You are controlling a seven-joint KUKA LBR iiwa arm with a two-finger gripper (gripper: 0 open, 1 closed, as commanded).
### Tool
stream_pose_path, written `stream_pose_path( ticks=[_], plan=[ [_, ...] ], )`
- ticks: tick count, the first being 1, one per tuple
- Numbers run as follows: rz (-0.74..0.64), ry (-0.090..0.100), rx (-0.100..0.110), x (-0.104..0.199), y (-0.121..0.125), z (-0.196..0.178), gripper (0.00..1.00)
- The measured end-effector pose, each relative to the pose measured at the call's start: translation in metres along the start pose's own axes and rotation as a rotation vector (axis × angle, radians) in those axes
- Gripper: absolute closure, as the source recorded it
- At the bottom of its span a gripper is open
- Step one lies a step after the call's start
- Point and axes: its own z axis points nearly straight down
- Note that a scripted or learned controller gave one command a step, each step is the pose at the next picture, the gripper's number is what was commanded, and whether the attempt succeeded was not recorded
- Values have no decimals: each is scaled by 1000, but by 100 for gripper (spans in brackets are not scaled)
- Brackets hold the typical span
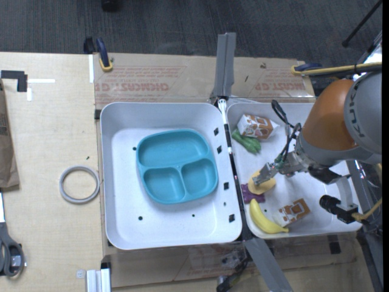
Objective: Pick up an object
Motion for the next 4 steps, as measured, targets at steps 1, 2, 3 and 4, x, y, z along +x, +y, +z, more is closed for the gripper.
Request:
stream_pose_path(
  ticks=[1, 2, 3, 4],
  plan=[
    [120, 0, 8, -11, 72, 4, 0],
    [-252, 1, 8, -23, 116, 4, 0],
    [-257, 1, 12, -22, 116, -5, 100],
    [-198, 1, 6, 6, 131, -99, 100]
  ],
)
